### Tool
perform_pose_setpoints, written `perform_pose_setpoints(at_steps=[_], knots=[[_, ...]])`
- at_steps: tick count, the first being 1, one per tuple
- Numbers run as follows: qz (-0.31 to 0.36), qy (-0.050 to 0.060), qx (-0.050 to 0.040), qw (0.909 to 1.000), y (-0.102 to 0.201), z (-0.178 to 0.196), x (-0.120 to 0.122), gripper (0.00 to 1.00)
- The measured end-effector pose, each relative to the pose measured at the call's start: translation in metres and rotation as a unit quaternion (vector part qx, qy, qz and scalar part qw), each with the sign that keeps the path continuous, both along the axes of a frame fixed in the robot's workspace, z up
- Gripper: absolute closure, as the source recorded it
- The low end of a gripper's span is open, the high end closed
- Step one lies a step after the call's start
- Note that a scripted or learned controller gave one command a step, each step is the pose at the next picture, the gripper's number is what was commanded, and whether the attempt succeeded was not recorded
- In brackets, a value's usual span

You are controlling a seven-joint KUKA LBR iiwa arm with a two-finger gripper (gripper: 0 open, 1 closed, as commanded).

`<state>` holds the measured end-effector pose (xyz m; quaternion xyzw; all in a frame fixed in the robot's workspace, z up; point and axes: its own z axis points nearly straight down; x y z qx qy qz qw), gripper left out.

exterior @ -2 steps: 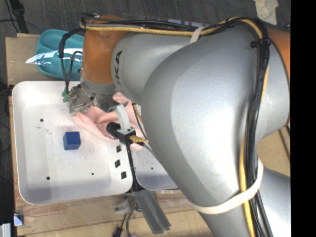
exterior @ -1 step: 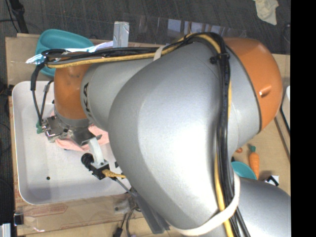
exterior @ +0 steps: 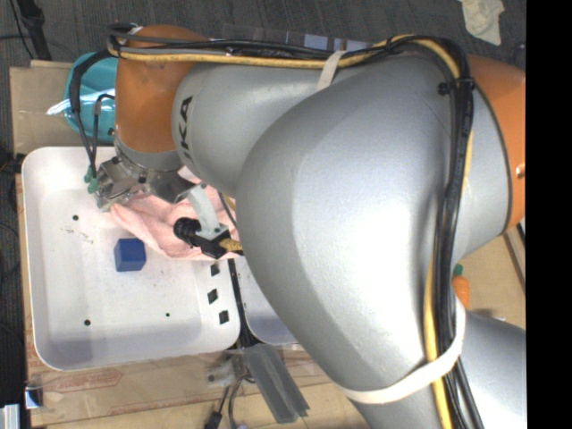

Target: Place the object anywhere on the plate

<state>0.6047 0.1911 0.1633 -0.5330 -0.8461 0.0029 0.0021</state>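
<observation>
Looming nearest, our grey arm [exterior: 357, 213] is covering the right bin. We are seeing a blue cube [exterior: 130, 255] sitting mid-floor in the left bin [exterior: 54, 329], beside a pink cloth [exterior: 165, 222] under our gripper [exterior: 112, 186].

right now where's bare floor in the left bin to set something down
Free: the shallow white left bin floor below and left of the small blue cube, toward the near rim. Crowded: the top right corner, where the crumpled pink cloth lies under the grey arm's wrist.
</observation>
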Motion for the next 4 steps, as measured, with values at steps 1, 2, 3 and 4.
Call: perform_pose_setpoints(at_steps=[1, 2, 3, 4], knots=[[0.072, -0.001, 0.0011, 0.9974, -0.04, 0.014, 0.042, 1.0], [0.158, -0.002, 0.0014, 0.9874, -0.045, 0.009, 0.051, 1.0], [0.246, 0.0, 0.002, 0.9692, -0.031, -0.045, 0.044, 1.0], [0.257, -0.003, 0.0023, 0.9665, -0.077, -0.071, 0.046, 1.0]])
